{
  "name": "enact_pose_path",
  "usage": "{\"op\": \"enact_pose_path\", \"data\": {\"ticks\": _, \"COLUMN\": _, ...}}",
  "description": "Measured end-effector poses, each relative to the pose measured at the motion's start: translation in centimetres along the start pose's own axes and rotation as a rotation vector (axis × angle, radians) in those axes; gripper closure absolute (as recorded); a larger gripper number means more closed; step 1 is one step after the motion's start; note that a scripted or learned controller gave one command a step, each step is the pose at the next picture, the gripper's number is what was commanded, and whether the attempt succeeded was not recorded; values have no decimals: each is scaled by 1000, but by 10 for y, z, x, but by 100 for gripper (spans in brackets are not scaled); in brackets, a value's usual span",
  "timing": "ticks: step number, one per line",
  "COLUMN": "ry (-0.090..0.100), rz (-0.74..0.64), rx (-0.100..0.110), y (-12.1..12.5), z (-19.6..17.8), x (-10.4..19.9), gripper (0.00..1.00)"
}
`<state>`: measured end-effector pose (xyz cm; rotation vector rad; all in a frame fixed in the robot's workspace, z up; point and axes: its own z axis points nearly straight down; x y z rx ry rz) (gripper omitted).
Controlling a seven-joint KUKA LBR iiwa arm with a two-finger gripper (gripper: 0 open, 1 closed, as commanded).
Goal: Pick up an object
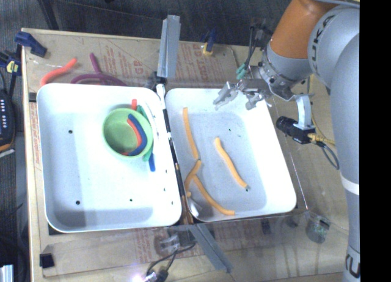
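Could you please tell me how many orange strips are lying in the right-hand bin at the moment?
4 orange strips lie in the right bin: one along its left side, one near the centre, one short one at lower left, and one curving along the bottom. None looks hidden.

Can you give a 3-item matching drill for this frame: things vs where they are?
Things:
1. green bowl
2. orange strips
3. gripper

Places:
A. at the far rim of the right bin
B. in the left bin
C. lying on the floor of the right bin

Pairs: 1-B, 2-C, 3-A
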<state>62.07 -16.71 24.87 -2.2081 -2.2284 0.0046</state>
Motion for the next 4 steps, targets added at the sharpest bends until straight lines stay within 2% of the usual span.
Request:
{"op": "enact_pose_path", "data": {"ticks": 1, "ry": 0, "rz": -146, "rx": -1, "y": -5, "z": 101, "x": -31, "gripper": 0}}
{"op": "enact_pose_path", "data": {"ticks": 2, "ry": 0, "rz": -220, "rx": -2, "y": -33, "z": 157, "x": -42, "gripper": 0}}
{"op": "enact_pose_path", "data": {"ticks": 3, "ry": -2, "rz": -224, "rx": 0, "y": -33, "z": 147, "x": -43, "gripper": 100}}
{"op": "enact_pose_path", "data": {"ticks": 4, "ry": -2, "rz": -301, "rx": -5, "y": -41, "z": 68, "x": 7, "gripper": 100}}
